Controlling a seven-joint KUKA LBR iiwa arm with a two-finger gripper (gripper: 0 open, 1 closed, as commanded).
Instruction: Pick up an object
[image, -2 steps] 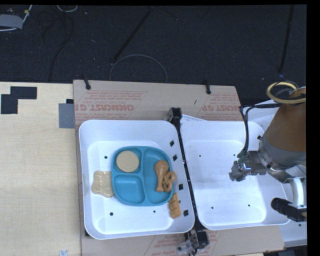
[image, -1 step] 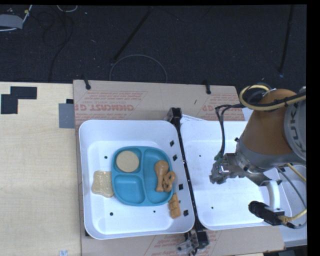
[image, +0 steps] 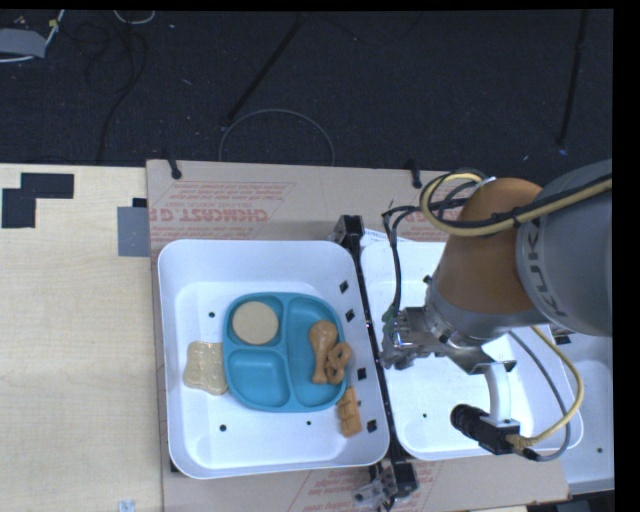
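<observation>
In your left bin (image: 190, 290) a pale, cracker-like piece (image: 206, 367) lies against the left edge of a blue divided tray (image: 270, 385). The tray holds a round tan disc (image: 254, 322) in its upper left compartment and a pretzel-shaped piece (image: 329, 352) on its right side; a small brown chunk (image: 348, 412) sits just off its lower right corner. Your gripper (image: 400, 340) hangs over the right bin (image: 430, 430), apart from all of these; you cannot tell how it is set.
</observation>
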